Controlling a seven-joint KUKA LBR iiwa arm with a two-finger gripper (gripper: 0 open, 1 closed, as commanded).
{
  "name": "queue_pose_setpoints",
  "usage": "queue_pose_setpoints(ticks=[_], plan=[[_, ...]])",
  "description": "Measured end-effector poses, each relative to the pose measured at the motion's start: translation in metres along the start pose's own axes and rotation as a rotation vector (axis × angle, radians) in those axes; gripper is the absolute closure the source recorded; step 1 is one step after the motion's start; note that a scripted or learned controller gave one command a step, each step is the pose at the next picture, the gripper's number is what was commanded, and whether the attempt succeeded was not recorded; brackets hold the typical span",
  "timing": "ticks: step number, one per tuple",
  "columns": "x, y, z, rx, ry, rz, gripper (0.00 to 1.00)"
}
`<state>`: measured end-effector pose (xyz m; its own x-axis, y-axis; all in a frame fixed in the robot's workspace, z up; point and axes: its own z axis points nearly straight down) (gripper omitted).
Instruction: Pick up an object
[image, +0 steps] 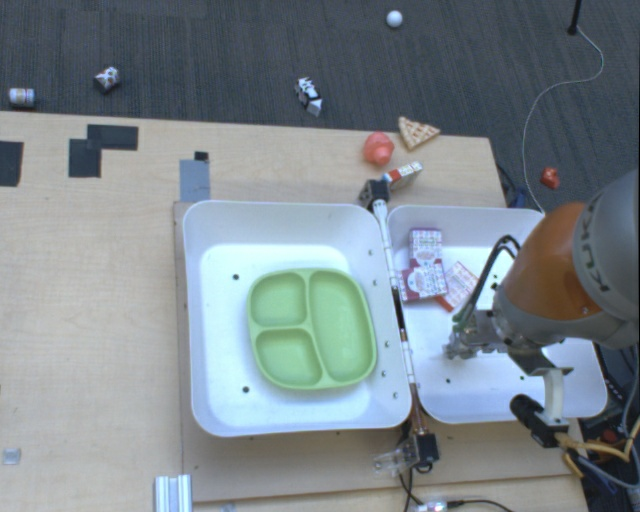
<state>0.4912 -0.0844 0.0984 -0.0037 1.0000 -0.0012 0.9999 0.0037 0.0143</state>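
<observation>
Camera view first, from the left: the left bin (195, 300) holds a green divided plate (312, 328), lying flat near the bin's centre. At about 12 o'clock from that bin, out on the bench, sit a red ball (378, 148) and a wedge-shaped toy slice (418, 131), well apart from anything the arm can reach for now. Moving rightward, the right bin (440, 405) has a small cluster of red-and-white packets (430, 268) up at its 11 o'clock corner, overlapping one another. These look like the likeliest things to pick. The gripper (466, 340) hangs over the middle of this bin, at roughly 5 o'clock from the packets and near but apart from them, with bare white floor beneath it. Whether its jaws stand apart or together I cannot tell; the wrist hides them.

Judging the risk: if it descends where it is, it may close on nothing, since the packets lie off to its upper left. They are flat and stacked, so the jaws could slide over them or drag two at once
</observation>
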Motion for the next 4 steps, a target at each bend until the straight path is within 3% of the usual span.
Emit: queue_pose_setpoints(ticks=[1, 2, 3, 4], plan=[[0.0, 0.0, 0.0, 0.0, 0.0, 0.001, 0.0], [0.001, -0.003, 0.011, 0.006, -0.001, 0.004, 0.0], [0.001, 0.0, 0.0, 0.0, 0.0, 0.0, 1.0], [0.001, 0.0, 0.0, 0.0, 0.0, 0.0, 0.0]])
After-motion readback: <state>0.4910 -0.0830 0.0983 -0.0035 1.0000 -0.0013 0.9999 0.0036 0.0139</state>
